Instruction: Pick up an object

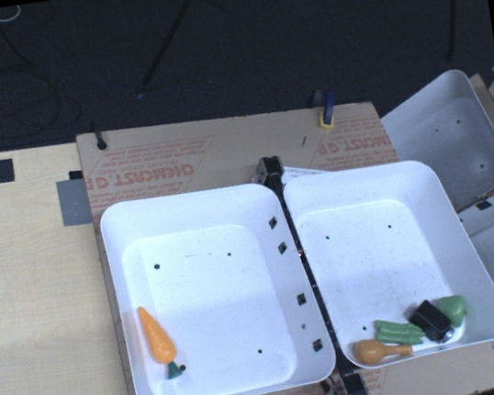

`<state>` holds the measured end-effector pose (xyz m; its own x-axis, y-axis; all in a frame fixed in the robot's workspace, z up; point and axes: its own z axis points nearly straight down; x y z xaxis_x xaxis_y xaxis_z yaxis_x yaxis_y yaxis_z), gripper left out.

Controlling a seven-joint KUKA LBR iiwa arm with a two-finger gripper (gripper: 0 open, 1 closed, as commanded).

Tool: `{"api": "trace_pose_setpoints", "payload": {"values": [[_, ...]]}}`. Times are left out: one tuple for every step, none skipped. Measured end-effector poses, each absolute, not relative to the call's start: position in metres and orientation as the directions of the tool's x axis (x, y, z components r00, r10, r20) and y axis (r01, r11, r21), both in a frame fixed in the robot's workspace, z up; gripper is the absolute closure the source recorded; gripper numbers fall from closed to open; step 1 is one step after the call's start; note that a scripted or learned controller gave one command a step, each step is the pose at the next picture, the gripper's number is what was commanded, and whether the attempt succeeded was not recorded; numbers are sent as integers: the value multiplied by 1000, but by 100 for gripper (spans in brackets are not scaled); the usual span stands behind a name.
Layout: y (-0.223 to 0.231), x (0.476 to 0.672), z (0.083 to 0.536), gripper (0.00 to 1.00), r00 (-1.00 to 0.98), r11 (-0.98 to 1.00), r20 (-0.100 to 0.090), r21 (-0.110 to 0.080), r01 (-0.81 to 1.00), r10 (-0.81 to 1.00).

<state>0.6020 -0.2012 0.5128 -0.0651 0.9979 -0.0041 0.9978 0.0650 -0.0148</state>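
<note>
1. Two shallow white bins are seen side by side on a printed cardboard sheet [221, 149], joined along a black divider strip [300, 267] that is taken here as the landmark.
2. The left bin [117, 259] is placed directly left of the strip. An orange toy carrot [155, 335] is laid in it, far from the strip against the bin's outer wall, toward the near corner. Its small green top [174, 371] is pointed toward the near edge.
3. The right bin [453, 206] is set directly right of the strip. Four small objects are gathered in its near corner, away from the strip.
4. Closest to the strip in that cluster, an orange-tan gourd-shaped piece [380, 350] is laid along the near wall.
5. Just beyond it, a green pod-like piece [398, 332] is laid touching a black block [430, 320], which is tilted.
6. Farthest from the strip, a rounded green piece [452, 307] is tucked behind the black block, close to the outer wall.
7. A blue and yellow clamp [327, 107] is fixed on the cardboard's far edge, beyond the strip and to its right.
8. The state of the gripper cannot be told from this view, and none of the objects is seen held.
</note>
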Motion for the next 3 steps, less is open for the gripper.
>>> {"api": "trace_pose_setpoints", "payload": {"values": [[-83, 646, 447, 100, -9, 10, 3, -7, 1000, 1000], [-89, 644, 460, 100, -3, 3, 0, -5, 1000, 1000], [-88, 645, 470, 100, -6, 6, -1, -7, 1000, 1000]]}}
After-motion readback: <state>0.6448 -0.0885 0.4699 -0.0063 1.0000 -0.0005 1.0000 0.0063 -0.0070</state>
